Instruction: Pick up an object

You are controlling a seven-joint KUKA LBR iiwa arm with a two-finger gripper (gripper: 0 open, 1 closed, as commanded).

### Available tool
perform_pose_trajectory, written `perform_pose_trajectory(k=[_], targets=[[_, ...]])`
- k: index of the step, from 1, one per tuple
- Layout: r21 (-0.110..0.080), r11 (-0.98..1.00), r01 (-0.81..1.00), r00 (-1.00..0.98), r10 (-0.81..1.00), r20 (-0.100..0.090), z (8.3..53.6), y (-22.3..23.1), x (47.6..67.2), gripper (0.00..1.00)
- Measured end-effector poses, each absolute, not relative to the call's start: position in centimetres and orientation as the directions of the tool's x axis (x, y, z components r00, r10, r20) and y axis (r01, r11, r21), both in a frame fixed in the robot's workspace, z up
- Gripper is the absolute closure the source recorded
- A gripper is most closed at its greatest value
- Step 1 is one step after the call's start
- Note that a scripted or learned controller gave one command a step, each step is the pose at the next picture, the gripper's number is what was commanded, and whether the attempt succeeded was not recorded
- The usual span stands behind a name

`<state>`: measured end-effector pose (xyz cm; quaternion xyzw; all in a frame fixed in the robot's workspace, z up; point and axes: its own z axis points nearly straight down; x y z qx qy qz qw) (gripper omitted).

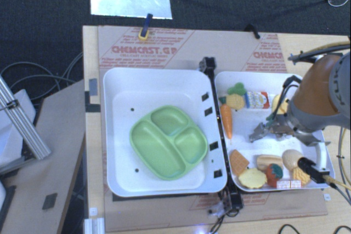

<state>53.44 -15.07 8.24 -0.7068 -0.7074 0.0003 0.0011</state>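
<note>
Dark carpet surrounds the desk (pixel 164 44). Toy foods, including a carrot (pixel 226 120), lie in the right bin (pixel 263 76). Gripper (pixel 262 132), seemingly spread and empty, hovers at the carrot's three o'clock: approach stage. Next: descend and close on one item.

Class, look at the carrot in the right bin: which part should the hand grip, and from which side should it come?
Probably the carrot's thicker upper half, from straight above, fingers closing across its width. It lies flat and lengthwise beside the bin's left wall, so a sideways approach would likely hit the wall. The hand sits to its right; the yellow piece crowds its top, so grip just below that.
</note>
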Motion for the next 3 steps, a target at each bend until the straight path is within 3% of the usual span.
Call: perform_pose_trajectory(k=[1,3], targets=[[0.002,0.001,1.000,-0.001,1.000,0.000,9.5,-15.1,53.5,1.00],[0.006,0.004,1.000,-0.004,1.000,-0.002,19.7,-15.1,54.8,1.00]])
